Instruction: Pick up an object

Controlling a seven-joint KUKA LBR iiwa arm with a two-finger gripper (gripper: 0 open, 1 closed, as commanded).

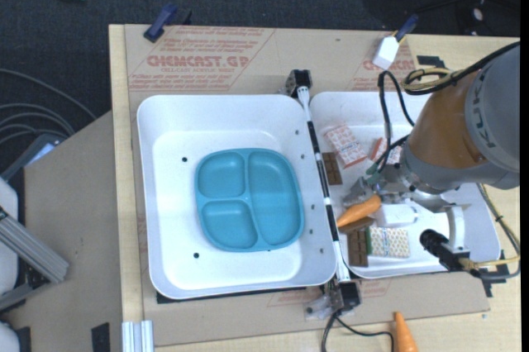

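In the right bin [351,104], my gripper [369,192] hangs low over the middle, under the grey and orange arm [450,135]. An orange carrot-shaped piece [359,213] lies just below and left of the gripper, touching it or very close to it. A white and red packet [344,145] lies at the bin's back left. A brown bar [331,168] rests along the left wall. Another brown bar [357,246] and a dotted packet [389,243] lie at the front. The arm hides the bin's right half.
The left bin [157,177] holds a blue divided plate [248,198]. A black clamp [298,81] joins the bins at the back, another [343,292] at the front. Cables [397,94] loop above the right bin. An orange tool [402,334] lies on the bench front.
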